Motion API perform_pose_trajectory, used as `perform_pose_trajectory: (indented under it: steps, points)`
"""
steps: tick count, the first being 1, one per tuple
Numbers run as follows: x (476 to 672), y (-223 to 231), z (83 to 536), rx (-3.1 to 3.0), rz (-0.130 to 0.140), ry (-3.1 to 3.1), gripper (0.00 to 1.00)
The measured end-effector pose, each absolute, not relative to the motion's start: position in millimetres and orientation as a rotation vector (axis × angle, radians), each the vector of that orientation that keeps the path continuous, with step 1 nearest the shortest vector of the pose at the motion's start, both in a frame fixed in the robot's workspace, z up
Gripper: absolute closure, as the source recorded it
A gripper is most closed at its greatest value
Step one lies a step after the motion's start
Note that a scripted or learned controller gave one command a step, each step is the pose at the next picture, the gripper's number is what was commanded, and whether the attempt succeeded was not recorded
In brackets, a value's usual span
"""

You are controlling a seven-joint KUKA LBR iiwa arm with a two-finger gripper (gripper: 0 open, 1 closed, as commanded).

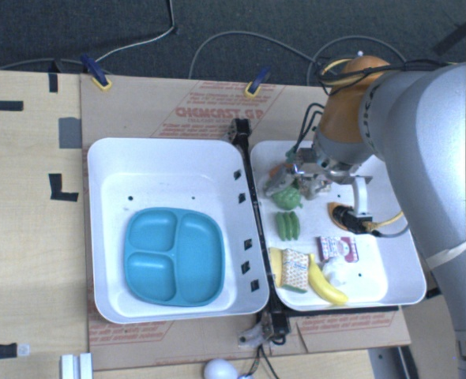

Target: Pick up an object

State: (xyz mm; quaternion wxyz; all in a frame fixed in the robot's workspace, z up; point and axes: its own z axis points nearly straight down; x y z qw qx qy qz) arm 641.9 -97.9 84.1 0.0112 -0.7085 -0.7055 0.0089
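In the right bin (399,279), my gripper (287,181) reaches down at the back left corner, close to the divider. A rounded green item (288,199) lies right under its tip, touching or nearly touching it; I cannot tell whether it is gripped. Just in front of that lies a second, longer green vegetable (287,226). Toward the front of the bin are a yellow and white packet (295,268), a banana (326,285) and a pink and white packet (337,249).
The left bin (107,160) holds a blue divided plate (174,256) in its front half. A black divider (253,212) runs between the two bins. The arm's grey body (422,148) covers the right bin's back right side.
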Motion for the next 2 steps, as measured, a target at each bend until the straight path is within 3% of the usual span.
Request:
perform_pose_trajectory:
  steps: [1,2]
  points:
    - [619.6,-95.2,85.9,-2.222,0.000,-2.224,0.00]
    - [619.6,-95.2,95.3,-2.222,0.000,-2.225,1.00]
